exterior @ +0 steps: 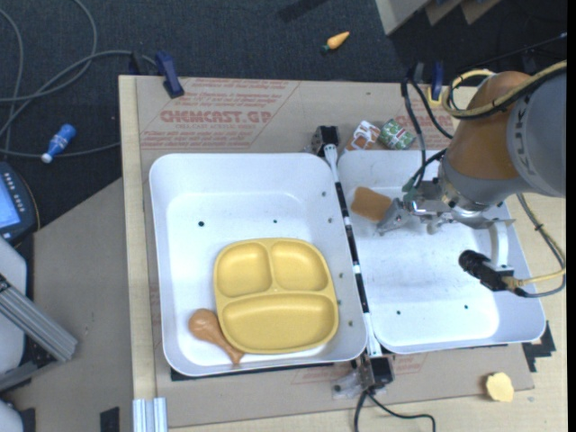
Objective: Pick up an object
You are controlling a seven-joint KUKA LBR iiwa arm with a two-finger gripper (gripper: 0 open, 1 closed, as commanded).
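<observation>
A brown, wedge-shaped piece lies in the right bin near its upper left corner. My gripper hangs low over that bin, just to the right of the brown piece and close to it; whether they touch I cannot tell. In the left bin a yellow divided plate sits toward the front. A tan drumstick-shaped toy lies against the plate's lower left edge.
Behind the right bin, on the cardboard, lie two small packets. A blue clamp holds the board's back left corner. A yellow lump rests on the bench at the front right. The divider separates the bins.
</observation>
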